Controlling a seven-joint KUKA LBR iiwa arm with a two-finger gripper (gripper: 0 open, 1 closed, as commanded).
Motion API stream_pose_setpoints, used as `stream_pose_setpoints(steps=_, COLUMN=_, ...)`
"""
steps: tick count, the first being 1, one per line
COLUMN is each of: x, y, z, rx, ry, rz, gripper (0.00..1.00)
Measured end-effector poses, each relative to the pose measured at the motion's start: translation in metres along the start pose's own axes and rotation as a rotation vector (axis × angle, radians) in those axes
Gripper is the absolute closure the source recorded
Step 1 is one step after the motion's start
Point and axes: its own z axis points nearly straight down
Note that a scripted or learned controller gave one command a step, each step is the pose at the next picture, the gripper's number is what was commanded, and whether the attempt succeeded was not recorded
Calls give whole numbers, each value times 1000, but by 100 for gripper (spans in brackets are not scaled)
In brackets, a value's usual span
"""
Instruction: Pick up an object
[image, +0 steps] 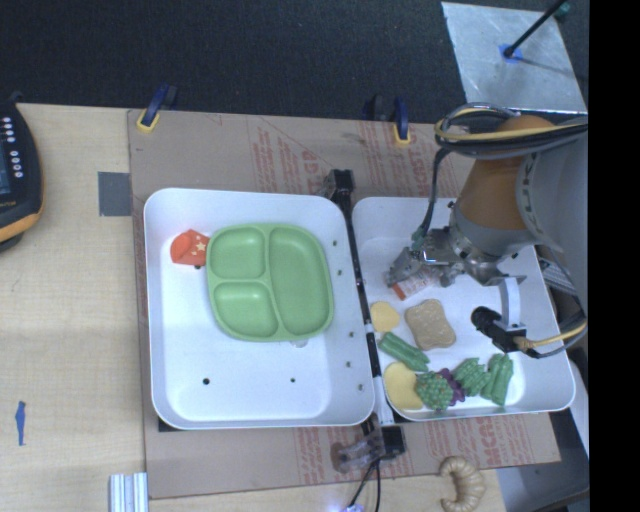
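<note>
My gripper (410, 272) reaches into the right bin (372, 222) from the right, low over its left middle. A small orange-red piece (403, 291) lies right at its tip. Below it lie a tan bread slice (430, 324), a pale yellow round piece (384, 317), a green pod (403, 350), a yellow disc (400, 384), a bunch of green and purple grapes (445, 385) and a green leafy piece (498, 377). The grey arm with its orange band (500, 190) hides the bin's upper right.
The left bin (170, 380) holds a green divided plate (270, 280) and a red toy with a star (188, 247) at its upper left. A black remote (15, 170) lies at the bench's left edge. A tan curled object (462, 483) sits below the right bin.
</note>
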Motion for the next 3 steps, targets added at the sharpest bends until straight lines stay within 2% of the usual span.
stream_pose_setpoints(steps=1, x=8, y=-78, z=1, rx=11, ry=3, rz=4, gripper=0)
stream_pose_setpoints(steps=2, x=-4, y=-12, z=0, rx=-4, ry=0, rz=2, gripper=0)
stream_pose_setpoints(steps=3, x=5, y=-85, z=1, rx=10, ry=3, rz=4, gripper=0)
